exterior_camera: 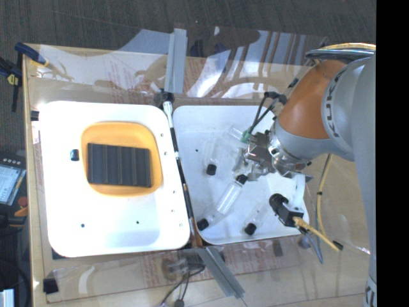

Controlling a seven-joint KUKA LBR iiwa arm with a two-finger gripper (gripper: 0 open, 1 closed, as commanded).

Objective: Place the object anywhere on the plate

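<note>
Dark carpet frames the bench (pixel 96 280), where two shallow white bins sit side by side. Over the left bin (pixel 57 229) lies the plate (pixel 121 155), a yellow-rimmed dish with a dark ribbed slab across its middle; nothing rests on it that looks freshly placed. I reach in from the right, my orange-banded wrist hanging over the right bin (pixel 211 123).

Scattered below me in that bin are clear plastic tubes with dark caps: one tube (pixel 229 196) lies at a slant near the bin's middle, and small black caps (pixel 210 169) sit apart from it toward the left wall and the near edge. The object I am meant to move is, I judge, one of these tubes, and all of them lie in the right bin, well apart from the plate.

My fingers (pixel 250 165) sit low over the clutter just beside the slanted tube's upper end. Whether they are wide, narrow or closed on anything I cannot tell; wrist and cables hide the tips.

So, by my reckoning, the task is barely begun: a firm grasp, a lift, the carry across the divider and the release onto the plate all remain.
</note>
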